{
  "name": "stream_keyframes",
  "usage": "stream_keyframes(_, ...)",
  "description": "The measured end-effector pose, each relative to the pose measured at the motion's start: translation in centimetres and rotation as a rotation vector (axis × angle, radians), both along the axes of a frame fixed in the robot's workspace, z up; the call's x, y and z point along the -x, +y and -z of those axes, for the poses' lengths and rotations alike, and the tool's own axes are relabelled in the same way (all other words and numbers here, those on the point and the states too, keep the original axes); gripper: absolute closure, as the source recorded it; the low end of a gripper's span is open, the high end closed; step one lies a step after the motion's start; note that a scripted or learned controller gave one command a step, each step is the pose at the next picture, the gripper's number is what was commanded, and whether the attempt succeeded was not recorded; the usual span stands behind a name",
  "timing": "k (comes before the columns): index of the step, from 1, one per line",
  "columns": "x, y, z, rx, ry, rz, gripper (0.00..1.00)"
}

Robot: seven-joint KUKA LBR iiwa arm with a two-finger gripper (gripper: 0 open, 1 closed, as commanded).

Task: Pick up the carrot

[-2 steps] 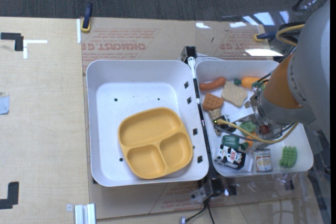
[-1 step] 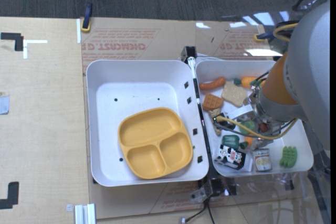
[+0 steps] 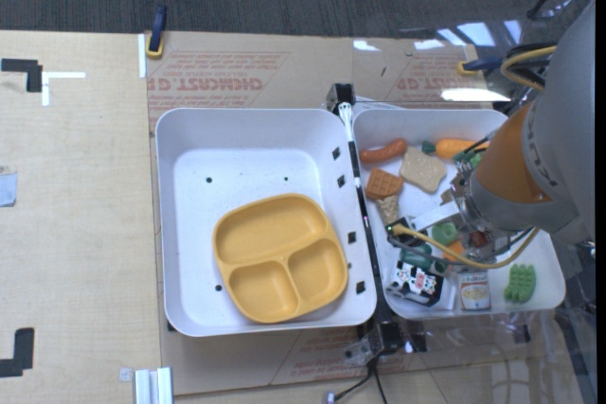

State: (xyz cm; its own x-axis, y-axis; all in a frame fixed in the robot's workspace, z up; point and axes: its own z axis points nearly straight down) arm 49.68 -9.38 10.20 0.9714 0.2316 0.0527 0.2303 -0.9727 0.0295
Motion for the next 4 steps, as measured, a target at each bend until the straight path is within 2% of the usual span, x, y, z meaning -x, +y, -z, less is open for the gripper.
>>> stream_keyframes(1, -1.8, 0.2, 0.8, -0.015, 0.042, 0.024, 0.0)
stream_keyframes(2, -0.1, -0.9, -0.1, -0.01, 0.001, 0.024, 0.0)
stream_keyframes(3, -4.2, -2.3, 1.2, -0.019, 0.066, 0.002, 0.0)
stream_keyframes(4, -4.1, -2.3, 0.6, -0.02, 0.074, -0.007, 1.0)
